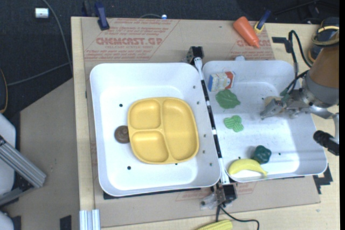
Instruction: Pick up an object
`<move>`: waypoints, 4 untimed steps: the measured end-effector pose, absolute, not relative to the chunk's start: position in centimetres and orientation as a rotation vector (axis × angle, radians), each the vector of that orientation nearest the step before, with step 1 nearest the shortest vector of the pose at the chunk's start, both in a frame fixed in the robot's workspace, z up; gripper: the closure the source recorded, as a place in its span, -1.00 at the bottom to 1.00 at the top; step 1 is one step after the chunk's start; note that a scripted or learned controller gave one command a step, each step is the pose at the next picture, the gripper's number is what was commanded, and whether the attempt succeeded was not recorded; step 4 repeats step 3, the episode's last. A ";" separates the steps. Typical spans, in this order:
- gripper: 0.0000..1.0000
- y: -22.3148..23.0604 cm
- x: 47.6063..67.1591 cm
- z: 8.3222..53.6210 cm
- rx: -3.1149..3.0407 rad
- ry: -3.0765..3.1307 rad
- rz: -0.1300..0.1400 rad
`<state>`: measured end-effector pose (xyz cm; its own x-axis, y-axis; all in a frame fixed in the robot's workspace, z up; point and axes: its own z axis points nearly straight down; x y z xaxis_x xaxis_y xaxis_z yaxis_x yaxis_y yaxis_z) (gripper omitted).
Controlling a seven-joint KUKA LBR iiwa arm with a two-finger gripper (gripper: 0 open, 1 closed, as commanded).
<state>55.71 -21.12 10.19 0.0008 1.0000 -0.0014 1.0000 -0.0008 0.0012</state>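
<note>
Wooden bench (135, 40) on dark carpet, two white bins. Left bin (102, 116): yellow divided plate (161, 130), brown disc (122, 134) at its left edge. Right bin (302, 159): carton (221, 81) far, two green pieces (227, 98) (234, 123), banana (247, 168) near. Gripper (268, 110) over the right bin's right half, fingers spread, nothing between them.

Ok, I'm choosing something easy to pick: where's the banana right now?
The banana lies at the near left corner of the right bin, against its front rim, with a dark green toy just behind it to the right.
</note>
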 end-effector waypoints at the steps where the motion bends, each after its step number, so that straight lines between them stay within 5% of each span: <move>1: -1.00 -16.3 60.6 8.8 2.213 2.217 0.008; 2: -1.00 -19.7 65.2 8.6 2.218 2.220 0.001; 4: -1.00 -21.7 66.7 8.5 2.233 2.240 0.004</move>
